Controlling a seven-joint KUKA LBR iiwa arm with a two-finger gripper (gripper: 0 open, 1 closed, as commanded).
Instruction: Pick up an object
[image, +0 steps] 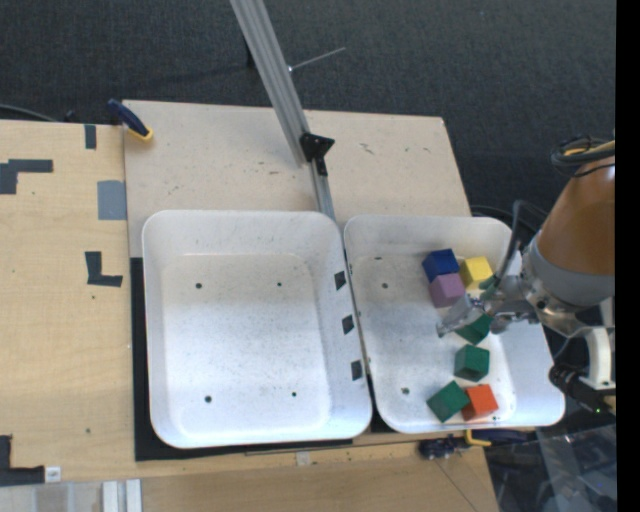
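The arm (585, 235) comes in from the right edge of the view, its orange band above a grey wrist, and reaches down over the right bin (400, 400). The pincer (470, 320) sits low in that bin, pointing toward the left, its metal tips just beside a dark green block (477, 327). Whether the tips are spread or pressed together cannot be told, and nothing can be seen clearly pinched between them.

All the blocks lie in the right bin, toward its right half. At the upper part, a blue block (439, 264) touches a purple block (446, 289) just below it, and a yellow block (477, 270) sits just beside them to the right. Below the pincer lies a second green block (472, 361). Near the bin's lower edge, a third green block (448, 400) touches an orange block (481, 400) on its right.

The left bin (165, 250) lies right alongside the right one, its floor speckled with dark marks. Both bins rest on a light wooden table (220, 150). A grey metal rail (275, 70) slants down from the top of the view to the seam between the bins, with a black clamp (316, 147) on it. A blue and yellow tool (130, 119) lies near the table's upper left corner.
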